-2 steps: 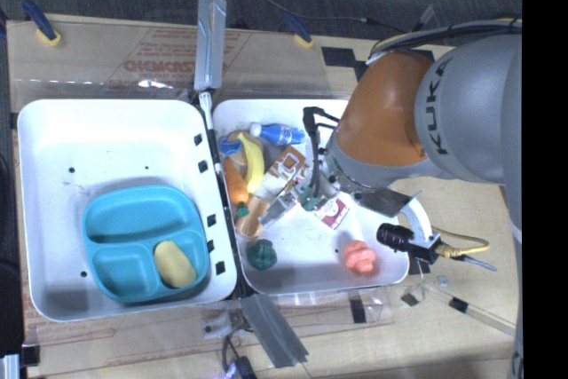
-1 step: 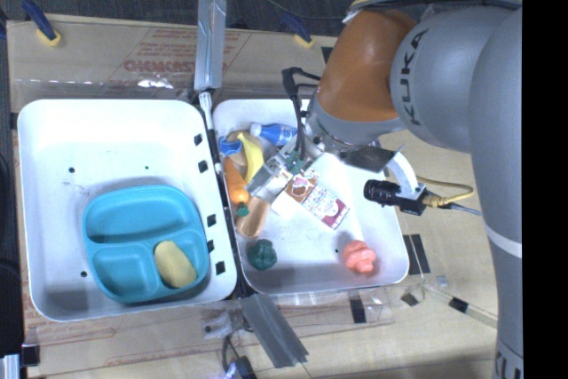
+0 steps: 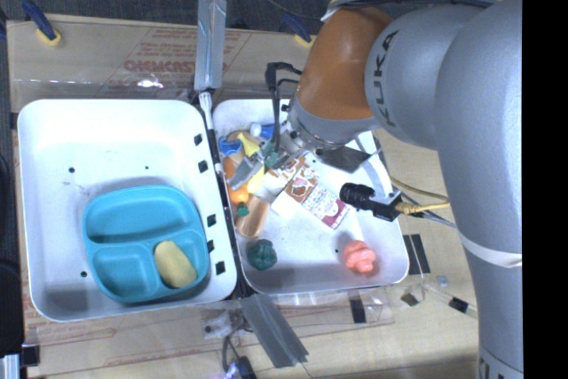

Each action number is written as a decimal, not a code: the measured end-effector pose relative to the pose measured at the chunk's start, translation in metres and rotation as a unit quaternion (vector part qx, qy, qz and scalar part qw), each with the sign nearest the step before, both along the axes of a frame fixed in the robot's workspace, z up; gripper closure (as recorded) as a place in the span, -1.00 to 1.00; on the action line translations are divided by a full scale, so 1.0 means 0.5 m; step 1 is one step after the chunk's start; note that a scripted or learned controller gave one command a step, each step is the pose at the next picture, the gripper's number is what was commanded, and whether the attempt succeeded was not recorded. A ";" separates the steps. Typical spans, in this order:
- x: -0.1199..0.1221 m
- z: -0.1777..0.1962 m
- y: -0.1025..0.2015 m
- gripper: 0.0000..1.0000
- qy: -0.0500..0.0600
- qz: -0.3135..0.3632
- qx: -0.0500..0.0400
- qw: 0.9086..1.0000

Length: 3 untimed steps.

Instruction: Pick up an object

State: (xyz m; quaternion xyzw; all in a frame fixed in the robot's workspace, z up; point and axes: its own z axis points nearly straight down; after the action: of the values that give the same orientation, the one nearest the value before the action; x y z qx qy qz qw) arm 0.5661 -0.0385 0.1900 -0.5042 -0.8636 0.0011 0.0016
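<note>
Tool (image 3: 277, 153) hangs low over the back-left part of the right bin (image 3: 390, 266), directly above a pile of small objects (image 3: 250, 162), and I cannot tell its state because the wrist covers it. The thing to pick, I judge, is in this pile, just below and slightly left of the tool. Going from near to far in this bin: a pink toy (image 3: 359, 256) and a dark green ball (image 3: 262, 255) near the front wall, then a printed card (image 3: 311, 191), then the pile. The left bin (image 3: 53, 129) holds a blue divided tray (image 3: 133, 226), and a yellow potato-like object (image 3: 175, 264) lies in its front right compartment.
</note>
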 end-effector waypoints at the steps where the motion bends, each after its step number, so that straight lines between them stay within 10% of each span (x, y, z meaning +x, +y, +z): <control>1: 0.075 -0.145 -0.130 -1.00 -0.007 0.057 0.000 0.998; 2: 0.161 -0.208 -0.218 -1.00 0.022 -0.042 0.003 0.999; 3: 0.172 -0.186 -0.217 1.00 0.008 -0.037 0.000 0.999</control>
State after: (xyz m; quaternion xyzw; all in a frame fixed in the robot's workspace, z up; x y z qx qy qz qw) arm 0.6524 -0.1469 0.0968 -0.5355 -0.8445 0.0056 0.0088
